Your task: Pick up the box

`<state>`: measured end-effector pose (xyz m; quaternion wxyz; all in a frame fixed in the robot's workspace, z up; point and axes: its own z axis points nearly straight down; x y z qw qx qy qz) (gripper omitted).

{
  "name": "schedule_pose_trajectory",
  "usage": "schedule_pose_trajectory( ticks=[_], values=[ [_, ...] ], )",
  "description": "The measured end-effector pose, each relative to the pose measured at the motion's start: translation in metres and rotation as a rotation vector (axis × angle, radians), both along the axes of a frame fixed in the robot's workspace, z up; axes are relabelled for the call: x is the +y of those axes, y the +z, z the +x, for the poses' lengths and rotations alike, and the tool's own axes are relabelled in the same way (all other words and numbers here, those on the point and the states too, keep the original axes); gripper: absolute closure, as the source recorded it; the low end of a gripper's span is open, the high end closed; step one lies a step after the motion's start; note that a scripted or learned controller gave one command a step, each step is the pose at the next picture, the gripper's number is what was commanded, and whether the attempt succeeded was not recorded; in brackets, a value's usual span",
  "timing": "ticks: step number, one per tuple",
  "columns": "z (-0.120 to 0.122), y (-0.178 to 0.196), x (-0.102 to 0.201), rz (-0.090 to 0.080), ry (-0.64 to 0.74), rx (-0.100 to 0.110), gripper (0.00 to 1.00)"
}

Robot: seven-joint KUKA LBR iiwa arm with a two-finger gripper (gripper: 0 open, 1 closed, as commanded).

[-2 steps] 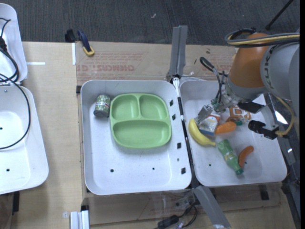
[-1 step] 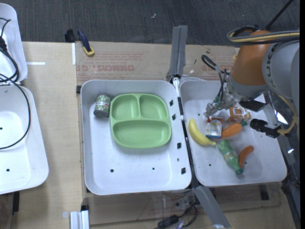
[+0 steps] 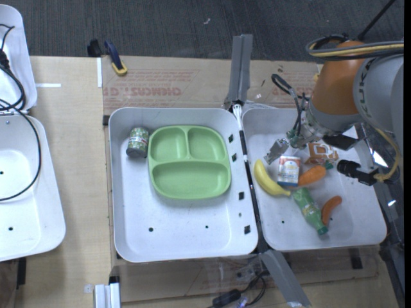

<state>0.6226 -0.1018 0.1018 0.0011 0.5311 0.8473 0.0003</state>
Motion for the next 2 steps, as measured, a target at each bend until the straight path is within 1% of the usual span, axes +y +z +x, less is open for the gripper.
schedule_pose_trajectory(
  ticks=[1,2],
  values=[
    [0.0005,0.0096,-0.0015,-0.001,-0.005,-0.002,1.0],
    [0.0005,0.0096,-0.0013,-0.001,-0.004,-0.002,0.0]
  ],
)
